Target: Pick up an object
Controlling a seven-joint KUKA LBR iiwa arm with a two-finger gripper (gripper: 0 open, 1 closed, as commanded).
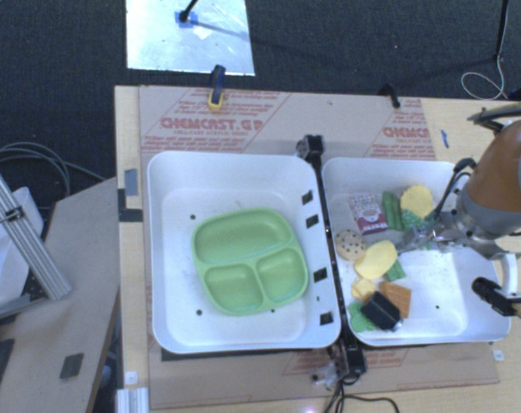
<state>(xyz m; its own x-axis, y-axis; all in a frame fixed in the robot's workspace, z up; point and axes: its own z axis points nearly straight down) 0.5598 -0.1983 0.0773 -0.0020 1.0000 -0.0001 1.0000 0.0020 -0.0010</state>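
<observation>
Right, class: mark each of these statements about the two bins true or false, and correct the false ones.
1. The green divided tray lies in the left bin. True.
2. The cookie lies in the left bin. False: it lies in the right bin, near its left wall.
3. The arm reaches over the right bin. True.
4. The green divided tray holds toy food. False: its compartments hold nothing.
5. The black block sits near the right bin's front edge. True.
</observation>
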